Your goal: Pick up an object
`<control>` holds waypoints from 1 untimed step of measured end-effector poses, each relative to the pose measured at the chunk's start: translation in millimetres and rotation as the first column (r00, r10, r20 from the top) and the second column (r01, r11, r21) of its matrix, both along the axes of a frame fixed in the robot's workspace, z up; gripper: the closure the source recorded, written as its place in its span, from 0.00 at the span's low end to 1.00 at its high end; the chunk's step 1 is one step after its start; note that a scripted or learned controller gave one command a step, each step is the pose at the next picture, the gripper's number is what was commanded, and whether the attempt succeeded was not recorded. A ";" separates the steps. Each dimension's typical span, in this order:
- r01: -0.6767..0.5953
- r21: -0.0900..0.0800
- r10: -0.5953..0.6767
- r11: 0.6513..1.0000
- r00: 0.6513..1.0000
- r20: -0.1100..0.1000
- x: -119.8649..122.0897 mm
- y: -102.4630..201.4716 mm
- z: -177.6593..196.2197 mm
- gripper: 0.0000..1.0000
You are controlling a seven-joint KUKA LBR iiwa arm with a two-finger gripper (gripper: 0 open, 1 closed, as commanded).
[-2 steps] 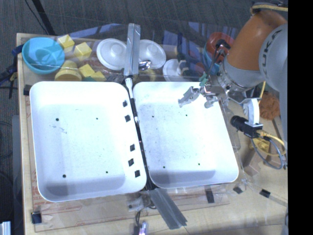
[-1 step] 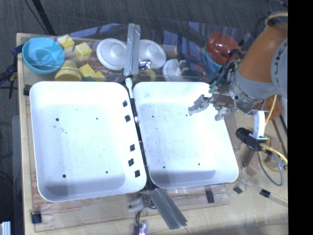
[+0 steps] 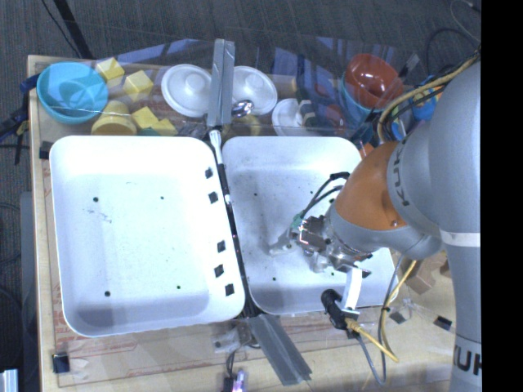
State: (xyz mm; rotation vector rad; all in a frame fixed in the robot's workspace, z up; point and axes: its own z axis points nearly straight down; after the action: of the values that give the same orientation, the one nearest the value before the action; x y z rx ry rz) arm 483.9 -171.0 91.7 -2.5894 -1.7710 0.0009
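My gripper (image 3: 304, 239) is low inside the right white bin (image 3: 270, 162), near the middle of its floor. The grey arm with its orange band (image 3: 372, 194) comes in from the right and covers the bin's right part. A small pale object (image 3: 280, 248) lies on the bin floor just left of the gripper's tip. Whether it touches the gripper is too small to tell. Nothing is visibly held.
The left white bin (image 3: 73, 162) sits beside it, with black clips along the shared wall (image 3: 222, 235). Behind the bins stand a blue bowl (image 3: 72, 92), yellow blocks (image 3: 137, 82), white dishes (image 3: 186, 88) and a red bowl (image 3: 372, 76). Cables (image 3: 368, 333) trail at the front right.
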 end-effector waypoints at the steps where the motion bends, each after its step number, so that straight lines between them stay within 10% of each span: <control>1: 0.149 -0.003 -0.149 0.989 0.989 0.001 -7.3 -23.8 140.2 0.00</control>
State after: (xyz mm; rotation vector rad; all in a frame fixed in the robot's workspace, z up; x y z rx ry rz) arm 476.6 -194.8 231.9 -2.7172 -1.5740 0.0015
